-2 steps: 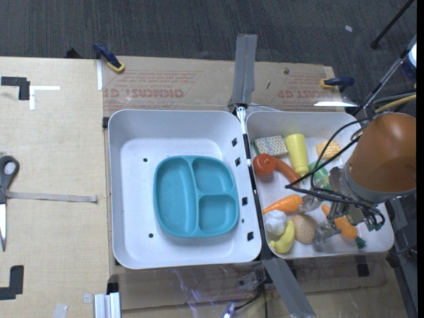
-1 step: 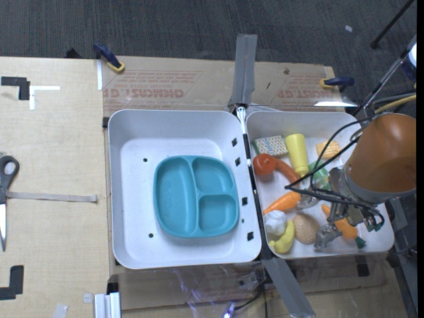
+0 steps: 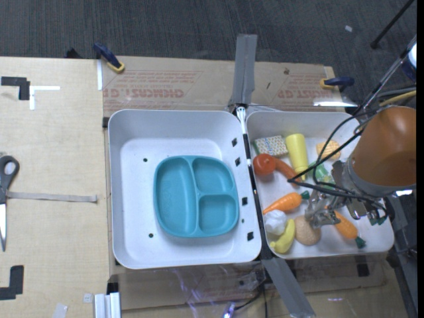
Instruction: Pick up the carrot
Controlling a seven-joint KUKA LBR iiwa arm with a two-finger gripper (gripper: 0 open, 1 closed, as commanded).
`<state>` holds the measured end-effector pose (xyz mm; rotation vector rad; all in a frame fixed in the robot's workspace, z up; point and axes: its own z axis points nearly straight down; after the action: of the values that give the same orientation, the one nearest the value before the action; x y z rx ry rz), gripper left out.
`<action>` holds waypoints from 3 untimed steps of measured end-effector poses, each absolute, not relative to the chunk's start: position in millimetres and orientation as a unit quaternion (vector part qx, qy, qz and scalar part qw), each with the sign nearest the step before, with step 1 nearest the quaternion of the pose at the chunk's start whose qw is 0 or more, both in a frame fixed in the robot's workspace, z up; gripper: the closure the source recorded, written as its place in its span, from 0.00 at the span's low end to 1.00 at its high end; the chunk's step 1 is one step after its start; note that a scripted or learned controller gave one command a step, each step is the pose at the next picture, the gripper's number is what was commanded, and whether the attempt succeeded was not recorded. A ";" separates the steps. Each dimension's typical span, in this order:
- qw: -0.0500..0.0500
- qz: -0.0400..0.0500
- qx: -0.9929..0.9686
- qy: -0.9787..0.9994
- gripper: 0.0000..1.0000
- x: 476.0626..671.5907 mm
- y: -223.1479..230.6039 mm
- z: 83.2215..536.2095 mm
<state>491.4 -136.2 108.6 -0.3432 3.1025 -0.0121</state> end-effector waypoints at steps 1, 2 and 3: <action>0.006 -0.002 -0.110 0.994 0.00 489.0 -135.3 104.6; 0.005 -0.003 -0.130 0.992 0.00 490.7 -119.0 97.6; 0.003 -0.001 -0.216 0.976 0.00 486.9 -173.5 92.8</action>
<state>486.9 -173.5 92.8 -0.6772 3.0621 -0.0022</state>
